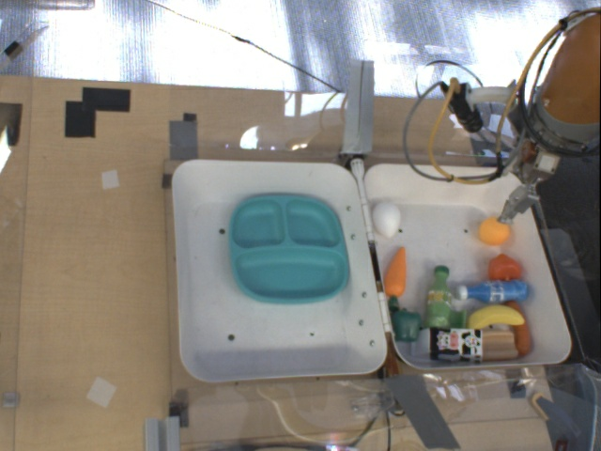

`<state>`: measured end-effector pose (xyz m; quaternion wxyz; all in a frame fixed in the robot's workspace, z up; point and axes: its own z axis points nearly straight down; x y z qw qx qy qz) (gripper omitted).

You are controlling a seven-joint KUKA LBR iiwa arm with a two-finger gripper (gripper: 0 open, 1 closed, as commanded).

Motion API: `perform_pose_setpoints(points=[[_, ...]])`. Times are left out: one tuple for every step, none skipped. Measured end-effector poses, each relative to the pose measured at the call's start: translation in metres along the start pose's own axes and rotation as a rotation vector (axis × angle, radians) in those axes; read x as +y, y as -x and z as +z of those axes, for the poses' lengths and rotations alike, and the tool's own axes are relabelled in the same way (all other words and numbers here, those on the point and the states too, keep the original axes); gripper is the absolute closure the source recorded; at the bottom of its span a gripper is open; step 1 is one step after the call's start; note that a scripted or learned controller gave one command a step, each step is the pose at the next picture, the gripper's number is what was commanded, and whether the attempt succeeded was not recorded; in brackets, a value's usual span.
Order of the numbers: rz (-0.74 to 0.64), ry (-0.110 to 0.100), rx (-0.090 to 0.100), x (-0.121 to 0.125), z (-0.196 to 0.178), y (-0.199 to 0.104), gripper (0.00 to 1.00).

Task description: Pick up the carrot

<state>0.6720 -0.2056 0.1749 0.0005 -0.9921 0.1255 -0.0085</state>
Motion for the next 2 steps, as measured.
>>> perform_pose_setpoints(points=[[-0.030,0.000,-0.022,-0.001,0.091,0.006,0.00],[-0.034,-0.004,-0.010,-0.004,0.077,0.003,1.00]])
